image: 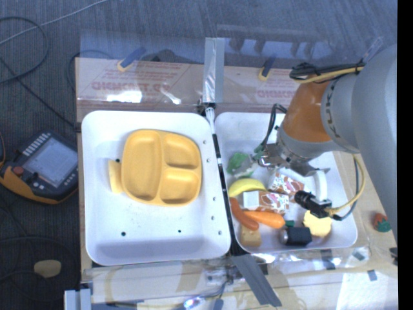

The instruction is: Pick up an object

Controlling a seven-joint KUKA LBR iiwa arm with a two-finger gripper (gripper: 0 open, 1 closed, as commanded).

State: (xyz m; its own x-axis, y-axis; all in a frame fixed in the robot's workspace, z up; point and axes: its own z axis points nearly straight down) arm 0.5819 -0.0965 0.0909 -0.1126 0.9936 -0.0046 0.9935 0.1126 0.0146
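Hovering low in the right bin (342, 234), gripper (279, 166) near the banana (247, 186); can't tell its finger state, so nothing looks picked yet.

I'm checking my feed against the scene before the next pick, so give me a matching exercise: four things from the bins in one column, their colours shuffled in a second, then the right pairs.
Things:
1. divided plate
2. carrot
3. banana
4. leafy vegetable

Colours:
A. green
B. orange
C. pale yellow
D. mustard yellow

Pairs: 1-D, 2-B, 3-C, 4-A.

The divided plate lies in the left bin; the carrot, banana and leafy vegetable lie in the right bin.
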